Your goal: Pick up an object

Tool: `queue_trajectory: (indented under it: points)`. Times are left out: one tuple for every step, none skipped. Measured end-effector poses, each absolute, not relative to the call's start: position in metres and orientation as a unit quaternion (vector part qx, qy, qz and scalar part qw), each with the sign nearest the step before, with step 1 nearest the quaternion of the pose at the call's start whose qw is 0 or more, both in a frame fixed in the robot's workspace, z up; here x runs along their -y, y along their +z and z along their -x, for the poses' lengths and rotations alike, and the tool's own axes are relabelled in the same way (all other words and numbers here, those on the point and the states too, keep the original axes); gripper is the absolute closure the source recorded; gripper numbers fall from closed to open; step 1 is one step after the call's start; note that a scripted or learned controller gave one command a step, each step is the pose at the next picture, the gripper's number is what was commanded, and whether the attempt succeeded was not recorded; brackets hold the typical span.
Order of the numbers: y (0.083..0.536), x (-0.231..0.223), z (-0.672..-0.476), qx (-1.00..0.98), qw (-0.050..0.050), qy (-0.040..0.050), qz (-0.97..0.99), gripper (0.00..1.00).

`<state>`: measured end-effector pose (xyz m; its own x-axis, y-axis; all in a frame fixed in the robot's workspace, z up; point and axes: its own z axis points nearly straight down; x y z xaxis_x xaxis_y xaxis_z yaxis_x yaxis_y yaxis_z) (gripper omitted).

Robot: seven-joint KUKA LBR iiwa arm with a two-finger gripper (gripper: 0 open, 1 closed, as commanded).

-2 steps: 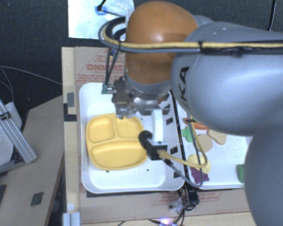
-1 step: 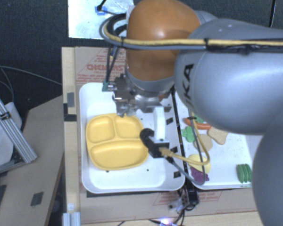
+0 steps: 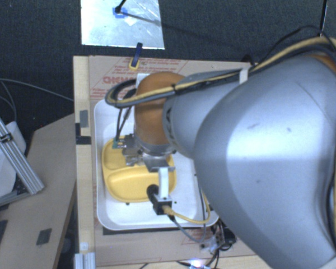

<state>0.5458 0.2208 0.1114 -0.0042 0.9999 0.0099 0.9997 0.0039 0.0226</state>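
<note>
A large yellow object (image 3: 126,181), smooth and rounded like a plastic container, lies in the left white bin (image 3: 109,220) toward its front. The arm's orange band (image 3: 151,111) and grey wrist stand directly over it, so my gripper (image 3: 141,162) sits down at the yellow object's top right part. The wrist hides the fingertips and whatever lies beneath them. A second yellow bulge (image 3: 111,153) shows at the left of the wrist, and whether it is part of the same object is unclear.
The arm's grey body covers the right bin and most of the view's right half. Cardboard (image 3: 157,69) lies behind the bins, with a small blue and yellow tool (image 3: 136,56) on it. An aluminium frame (image 3: 14,156) stands at the left.
</note>
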Motion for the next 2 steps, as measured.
queue_trajectory:
  points:
    - [0.0857,-0.2361,-0.4861,-0.709,0.000,0.0022,-0.706,1.00]
    - [0.0866,-0.2355,-0.4875,-0.707,-0.001,0.0024,-0.707,1.00]
